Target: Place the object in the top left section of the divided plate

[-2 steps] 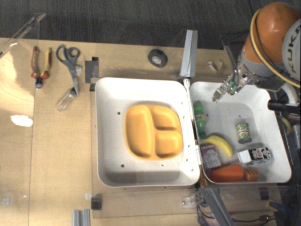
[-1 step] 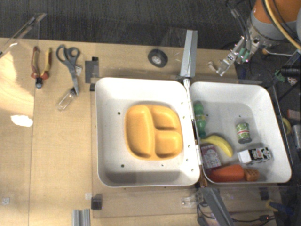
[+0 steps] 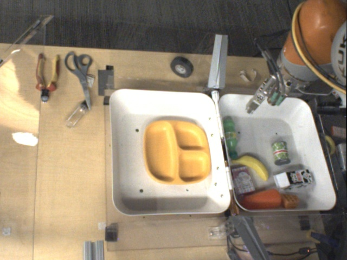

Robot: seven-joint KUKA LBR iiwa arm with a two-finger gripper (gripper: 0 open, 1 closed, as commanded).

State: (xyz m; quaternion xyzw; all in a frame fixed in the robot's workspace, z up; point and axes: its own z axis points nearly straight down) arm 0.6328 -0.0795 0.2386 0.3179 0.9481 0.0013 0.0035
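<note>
Arm [image 3: 320, 31] angled low over right bin's [image 3: 309, 112] rear rim.

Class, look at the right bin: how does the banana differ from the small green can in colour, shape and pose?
Colour: the banana is yellow, while the small green can is green with a pale label.
Shape: the banana is long and curved; the can is short and cylindrical.
Pose: the banana lies flat on the bin floor; the can seems to stand upright.
Place: the banana is near the bin's middle, the can to its right.
Shared: both rest in the right bin, apart from the gripper.
</note>
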